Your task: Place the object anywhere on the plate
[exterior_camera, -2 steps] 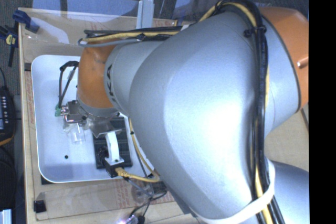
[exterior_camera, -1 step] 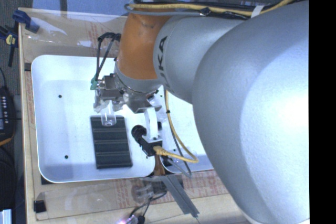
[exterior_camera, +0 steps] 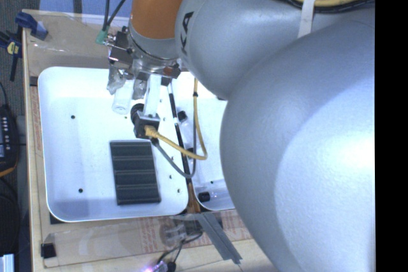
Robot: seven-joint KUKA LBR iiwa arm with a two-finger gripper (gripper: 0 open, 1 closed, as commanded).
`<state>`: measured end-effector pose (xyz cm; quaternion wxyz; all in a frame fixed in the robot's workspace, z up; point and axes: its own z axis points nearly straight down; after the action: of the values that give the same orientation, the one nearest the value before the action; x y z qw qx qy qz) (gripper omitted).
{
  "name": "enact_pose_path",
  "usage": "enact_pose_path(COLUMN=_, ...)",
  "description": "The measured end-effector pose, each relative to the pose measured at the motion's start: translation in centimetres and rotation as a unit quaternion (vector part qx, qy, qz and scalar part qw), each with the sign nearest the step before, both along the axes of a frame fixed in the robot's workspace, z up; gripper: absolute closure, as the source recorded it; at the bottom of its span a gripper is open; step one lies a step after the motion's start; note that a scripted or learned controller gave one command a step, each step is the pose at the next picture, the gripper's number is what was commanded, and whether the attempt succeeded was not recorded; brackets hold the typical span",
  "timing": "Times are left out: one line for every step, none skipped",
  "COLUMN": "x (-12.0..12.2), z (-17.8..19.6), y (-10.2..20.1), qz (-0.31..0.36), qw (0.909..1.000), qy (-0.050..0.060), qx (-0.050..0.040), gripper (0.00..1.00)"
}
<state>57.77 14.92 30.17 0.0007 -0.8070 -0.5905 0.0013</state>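
Dark ribbed object (exterior_camera: 134, 172) lies in left bin (exterior_camera: 57, 137) (pincer (exterior_camera: 121, 95) state unclear).

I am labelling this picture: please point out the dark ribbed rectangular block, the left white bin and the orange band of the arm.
Dark ribbed rectangular block (exterior_camera: 134, 172), camera view, top face.
Left white bin (exterior_camera: 64, 137), camera view, bare floor.
Orange band (exterior_camera: 156, 0), camera view, front.

You have a dark ribbed block (exterior_camera: 134, 172) lying flat on the floor of the left bin (exterior_camera: 57, 137), toward its near edge. It is a charcoal rectangle with ridges running across its width, its long side pointing away from you and tilted slightly. It sits apart from the bin walls. You cannot make out a plate from this angle.
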Motion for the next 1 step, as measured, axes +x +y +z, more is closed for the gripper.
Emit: enact_pose_path(x=4.27, z=0.12, y=-0.4, qz=-0.104, qw=0.9945, qy=0.0, qx=-0.0003, gripper=1.0)
